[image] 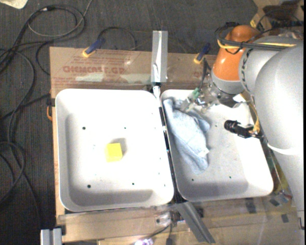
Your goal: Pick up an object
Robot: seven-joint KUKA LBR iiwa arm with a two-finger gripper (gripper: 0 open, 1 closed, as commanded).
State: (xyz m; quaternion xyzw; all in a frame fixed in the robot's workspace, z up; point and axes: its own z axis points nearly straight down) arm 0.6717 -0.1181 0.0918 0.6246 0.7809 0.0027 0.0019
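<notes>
cardboard sheet (99,70) | faint red print, partly legible: "CHEMOIST GP"

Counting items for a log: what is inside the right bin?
A crumpled blue cloth lies in the right bin, with the claw above it. Anything under the cloth is hidden.

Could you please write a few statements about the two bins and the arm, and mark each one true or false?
1. A yellow block lies in the left bin. True.
2. A pale blue cloth lies in the right bin. True.
3. The cloth is folded into a neat square in the middle of its bin. False: it lies crumpled along the bin's left side, beside the divide between the bins.
4. The gripper is above the left bin. False: it is at the far end of the right bin, near the cloth's upper end.
5. The yellow block touches the cloth. False: they lie in separate bins.
</notes>
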